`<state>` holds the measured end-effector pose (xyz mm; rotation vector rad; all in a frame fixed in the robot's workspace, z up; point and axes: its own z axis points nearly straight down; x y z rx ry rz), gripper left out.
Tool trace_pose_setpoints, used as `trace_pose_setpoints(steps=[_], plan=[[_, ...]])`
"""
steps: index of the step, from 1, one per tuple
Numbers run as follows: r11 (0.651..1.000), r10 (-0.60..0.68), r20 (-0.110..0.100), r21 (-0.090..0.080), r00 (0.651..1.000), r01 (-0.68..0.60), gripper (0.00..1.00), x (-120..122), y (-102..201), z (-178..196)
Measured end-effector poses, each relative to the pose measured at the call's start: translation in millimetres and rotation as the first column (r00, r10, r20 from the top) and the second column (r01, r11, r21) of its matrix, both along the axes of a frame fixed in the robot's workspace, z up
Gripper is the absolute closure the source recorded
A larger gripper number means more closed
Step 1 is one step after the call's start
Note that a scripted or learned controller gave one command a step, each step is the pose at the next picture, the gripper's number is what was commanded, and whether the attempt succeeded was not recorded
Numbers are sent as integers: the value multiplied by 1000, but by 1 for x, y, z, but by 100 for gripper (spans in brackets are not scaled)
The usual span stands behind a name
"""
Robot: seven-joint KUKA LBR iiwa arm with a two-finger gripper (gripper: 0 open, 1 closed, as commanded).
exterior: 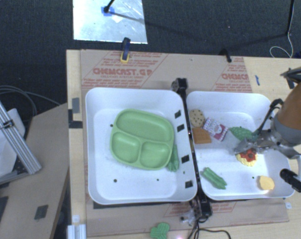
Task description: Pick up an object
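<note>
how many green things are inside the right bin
2: a leafy green piece near the bin's middle, beside the gripper, and a green pod near the front wall. The arm may hide more.

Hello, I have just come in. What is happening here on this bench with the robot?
A grey robot arm reaches in from the right, with its gripper low in the right bin, right at a red and yellow toy. Whether it grips anything is unclear. Around it lie a green leafy piece, a cookie, a green pod and a yellow piece. The left bin holds a green divided plate.
</note>
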<state>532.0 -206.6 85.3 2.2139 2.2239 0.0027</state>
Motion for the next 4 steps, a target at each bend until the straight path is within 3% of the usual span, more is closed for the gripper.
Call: trace_pose_setpoints(steps=[2, 3, 4], plan=[[1000, 0, 0, 1, 1000, 0, 0, 11, 0, 0], [1000, 1, 2, -1, 1000, -1, 0, 43, 0, 8], [1000, -7, -8, 3, 1000, 7, 0, -40, 0, 17]])
